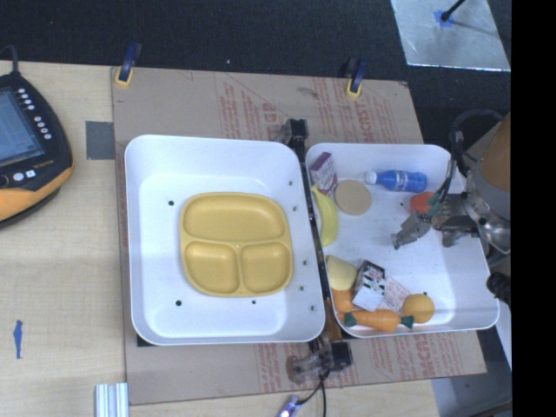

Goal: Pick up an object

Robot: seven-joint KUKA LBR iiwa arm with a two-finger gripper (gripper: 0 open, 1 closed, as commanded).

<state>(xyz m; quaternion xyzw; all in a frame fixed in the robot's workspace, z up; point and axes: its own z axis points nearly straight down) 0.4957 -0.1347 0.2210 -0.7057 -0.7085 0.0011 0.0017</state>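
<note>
Hand (427, 230) spread open, gripping nothing, low over right bin (465, 276) near blue bottle (398, 180) and carrot (377, 321).

Robotics lab, teach pendant (26, 150) on bench, clamped cardboard (261, 94) w/ bins

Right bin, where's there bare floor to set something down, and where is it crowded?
In the right bin, bare floor runs through the middle, between the tan disc and blue bottle above and the carrot and card packet below. The gripper hangs over its right part. The near-left corner is crowded.
</note>
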